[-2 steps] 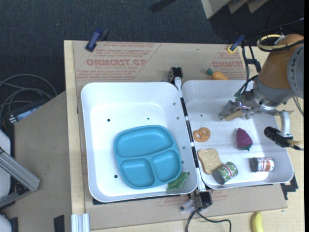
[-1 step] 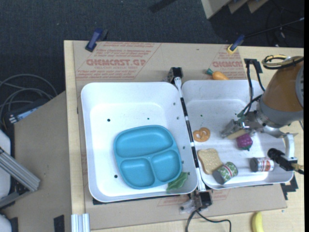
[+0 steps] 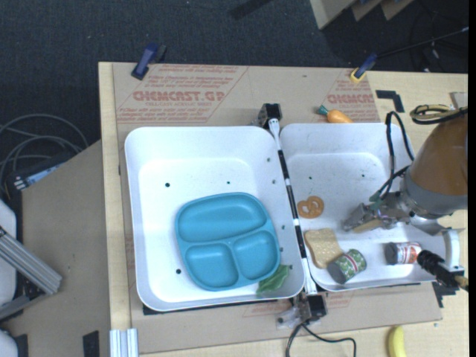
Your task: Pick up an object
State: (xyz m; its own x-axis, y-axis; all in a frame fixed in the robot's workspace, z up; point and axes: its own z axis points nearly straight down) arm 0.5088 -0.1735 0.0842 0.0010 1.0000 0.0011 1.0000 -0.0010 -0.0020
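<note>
My gripper [image 3: 358, 220] hangs low over the right bin [image 3: 335, 149], near its middle right, at the end of the grey arm with the orange band [image 3: 440, 162]. Just left of it lies an orange pretzel ring [image 3: 310, 207]. A slice of toast [image 3: 321, 245] lies below and to the left. A green can [image 3: 347, 265] lies on its side by the bin's front wall. A small red and white can [image 3: 402, 253] lies below the wrist. None of these objects is touching the gripper.
The left bin [image 3: 149, 162] holds a blue divided plate [image 3: 226, 239] and a green leafy piece [image 3: 274, 280] at its front right corner. A toy carrot [image 3: 336, 115] lies on the bench behind the right bin. A yellow piece [image 3: 396, 342] lies at the bench's front edge.
</note>
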